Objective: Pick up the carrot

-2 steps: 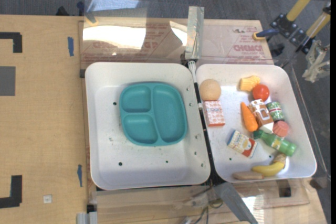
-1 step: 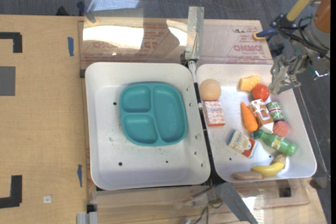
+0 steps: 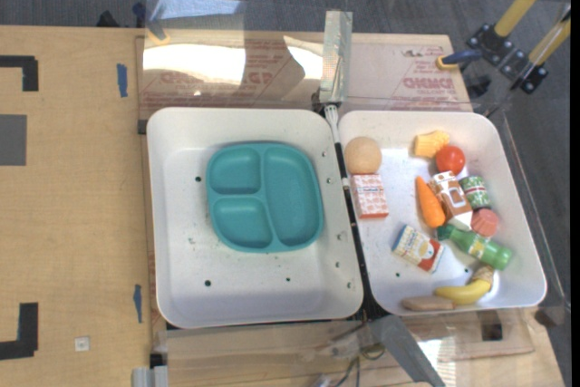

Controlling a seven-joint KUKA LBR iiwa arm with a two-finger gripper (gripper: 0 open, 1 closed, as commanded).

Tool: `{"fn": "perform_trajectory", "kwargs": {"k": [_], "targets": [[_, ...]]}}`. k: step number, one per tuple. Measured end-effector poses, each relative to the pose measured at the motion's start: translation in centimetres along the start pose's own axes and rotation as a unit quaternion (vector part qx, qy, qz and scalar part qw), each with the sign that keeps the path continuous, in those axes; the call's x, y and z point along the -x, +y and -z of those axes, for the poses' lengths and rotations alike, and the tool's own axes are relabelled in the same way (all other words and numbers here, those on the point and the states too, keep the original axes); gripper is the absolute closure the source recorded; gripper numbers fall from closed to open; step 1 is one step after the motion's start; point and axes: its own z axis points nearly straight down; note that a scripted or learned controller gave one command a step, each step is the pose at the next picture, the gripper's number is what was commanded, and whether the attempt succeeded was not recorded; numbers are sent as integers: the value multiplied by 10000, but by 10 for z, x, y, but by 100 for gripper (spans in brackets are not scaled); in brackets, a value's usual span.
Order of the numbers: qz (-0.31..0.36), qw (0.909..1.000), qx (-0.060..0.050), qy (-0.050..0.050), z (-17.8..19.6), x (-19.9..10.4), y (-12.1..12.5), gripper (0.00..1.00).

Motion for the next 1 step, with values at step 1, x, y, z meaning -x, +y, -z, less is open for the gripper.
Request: {"fn": "perform_trajectory", "kwargs": {"k": [1], "targets": [[410, 9991, 113, 75, -246, 47, -19, 100]]}}
